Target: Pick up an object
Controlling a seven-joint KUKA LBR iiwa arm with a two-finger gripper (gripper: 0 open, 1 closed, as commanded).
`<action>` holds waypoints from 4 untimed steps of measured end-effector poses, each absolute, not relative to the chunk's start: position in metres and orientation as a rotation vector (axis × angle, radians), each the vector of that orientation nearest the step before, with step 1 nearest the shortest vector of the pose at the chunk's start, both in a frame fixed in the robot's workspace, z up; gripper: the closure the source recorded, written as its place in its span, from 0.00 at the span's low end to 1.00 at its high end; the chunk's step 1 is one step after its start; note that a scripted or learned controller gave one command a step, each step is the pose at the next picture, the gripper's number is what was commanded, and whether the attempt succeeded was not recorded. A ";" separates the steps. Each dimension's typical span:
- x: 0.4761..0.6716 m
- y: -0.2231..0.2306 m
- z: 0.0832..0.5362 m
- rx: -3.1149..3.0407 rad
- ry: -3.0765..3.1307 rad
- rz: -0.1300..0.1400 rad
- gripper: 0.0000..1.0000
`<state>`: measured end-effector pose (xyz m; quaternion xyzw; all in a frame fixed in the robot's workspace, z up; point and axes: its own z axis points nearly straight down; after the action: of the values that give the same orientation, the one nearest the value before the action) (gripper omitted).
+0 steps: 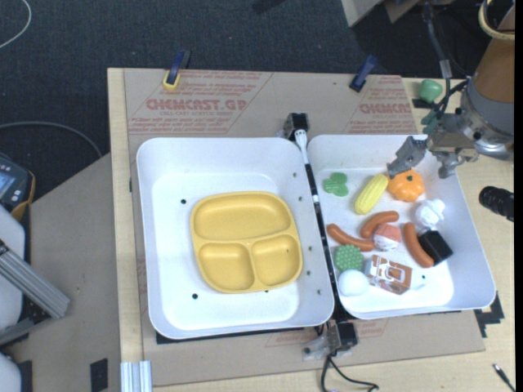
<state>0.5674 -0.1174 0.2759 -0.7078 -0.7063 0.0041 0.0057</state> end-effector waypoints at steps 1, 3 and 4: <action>0.569 -0.117 0.283 -2.220 -2.221 0.001 0.00; 0.580 -0.120 0.186 -2.218 -2.216 0.005 0.00; 0.579 -0.112 0.140 -2.219 -2.216 0.005 0.00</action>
<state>0.5789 -0.1118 0.1401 -0.7075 -0.7067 0.0014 0.0028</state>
